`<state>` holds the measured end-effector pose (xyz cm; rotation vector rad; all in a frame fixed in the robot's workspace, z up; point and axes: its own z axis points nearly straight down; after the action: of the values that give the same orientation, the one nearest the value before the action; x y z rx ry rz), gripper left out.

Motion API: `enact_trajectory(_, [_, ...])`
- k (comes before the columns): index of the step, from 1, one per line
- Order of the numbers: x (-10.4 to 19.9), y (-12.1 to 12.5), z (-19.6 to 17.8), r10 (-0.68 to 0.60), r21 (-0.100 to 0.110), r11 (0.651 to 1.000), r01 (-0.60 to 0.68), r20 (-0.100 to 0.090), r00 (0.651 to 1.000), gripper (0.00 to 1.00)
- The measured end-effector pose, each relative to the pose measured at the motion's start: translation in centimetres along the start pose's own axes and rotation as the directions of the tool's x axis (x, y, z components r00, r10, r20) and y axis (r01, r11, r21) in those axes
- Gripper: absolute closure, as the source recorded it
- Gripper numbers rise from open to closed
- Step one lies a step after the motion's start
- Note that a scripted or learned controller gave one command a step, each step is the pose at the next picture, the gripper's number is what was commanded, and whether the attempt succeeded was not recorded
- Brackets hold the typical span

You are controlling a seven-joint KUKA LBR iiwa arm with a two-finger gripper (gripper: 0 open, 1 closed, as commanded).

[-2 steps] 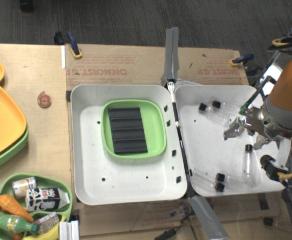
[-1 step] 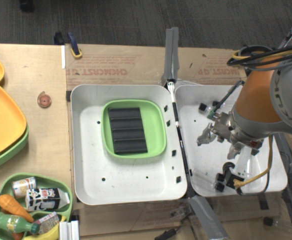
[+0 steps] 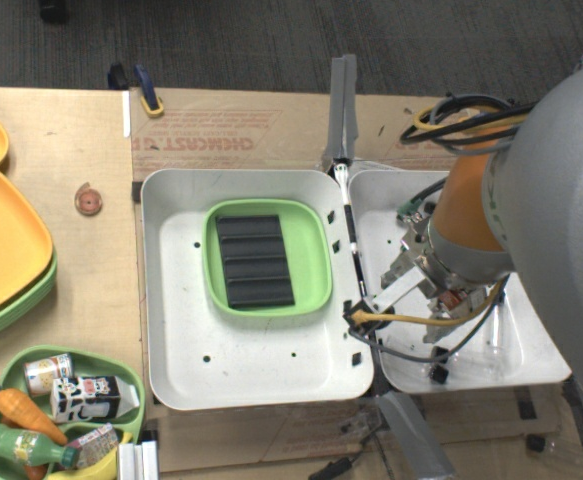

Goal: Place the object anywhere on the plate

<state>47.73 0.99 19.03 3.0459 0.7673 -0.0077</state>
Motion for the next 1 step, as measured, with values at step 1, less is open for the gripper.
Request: enact_trajectory(1, [-0.31,0.62,-1.93,0.104,0.0,0.995,-0.104,0.0,0.995,0.0])
